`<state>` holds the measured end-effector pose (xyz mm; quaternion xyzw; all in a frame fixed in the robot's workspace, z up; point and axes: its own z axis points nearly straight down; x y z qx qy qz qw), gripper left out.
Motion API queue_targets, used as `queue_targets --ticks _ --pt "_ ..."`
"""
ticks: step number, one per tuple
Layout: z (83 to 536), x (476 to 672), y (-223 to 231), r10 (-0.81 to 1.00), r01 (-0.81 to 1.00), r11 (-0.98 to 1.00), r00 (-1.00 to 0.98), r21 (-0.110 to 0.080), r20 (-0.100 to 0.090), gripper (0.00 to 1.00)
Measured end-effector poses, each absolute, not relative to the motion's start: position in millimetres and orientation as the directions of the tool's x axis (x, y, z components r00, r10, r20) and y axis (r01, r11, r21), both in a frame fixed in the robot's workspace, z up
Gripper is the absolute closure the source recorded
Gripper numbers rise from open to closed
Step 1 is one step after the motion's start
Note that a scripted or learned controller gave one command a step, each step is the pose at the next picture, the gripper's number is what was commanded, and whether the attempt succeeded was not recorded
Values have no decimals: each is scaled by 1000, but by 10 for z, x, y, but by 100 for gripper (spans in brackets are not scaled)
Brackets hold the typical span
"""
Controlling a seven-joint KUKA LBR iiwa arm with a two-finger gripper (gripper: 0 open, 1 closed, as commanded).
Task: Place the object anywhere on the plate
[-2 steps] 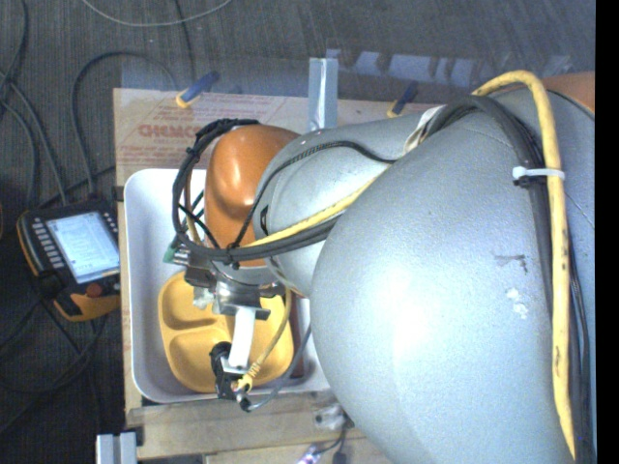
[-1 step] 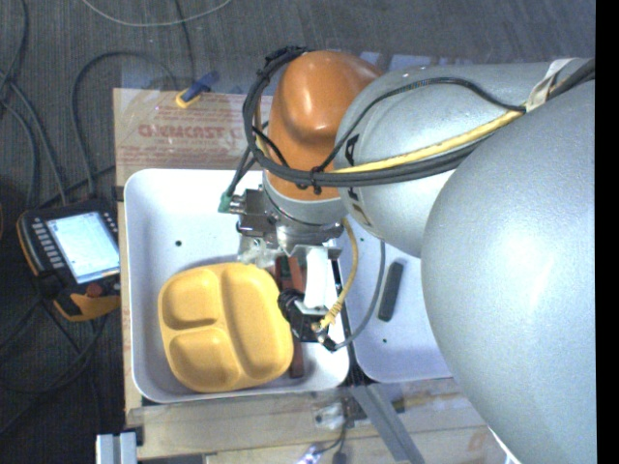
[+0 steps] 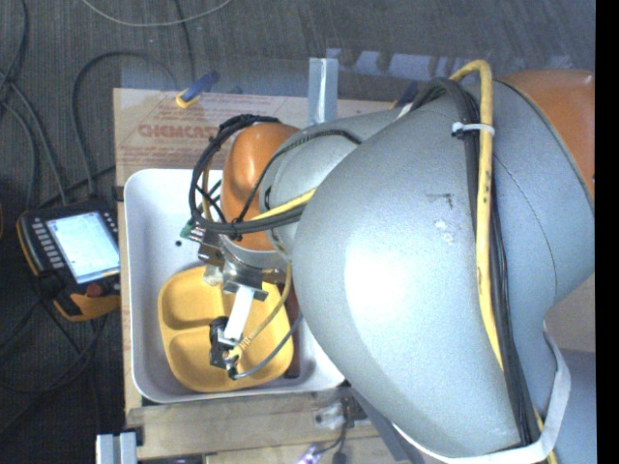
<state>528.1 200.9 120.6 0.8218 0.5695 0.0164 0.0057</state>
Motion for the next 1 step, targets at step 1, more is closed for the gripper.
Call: queue_targets --ticks 1 --pt "1098 5301 2116 603 602 -798 797 27 47 100"
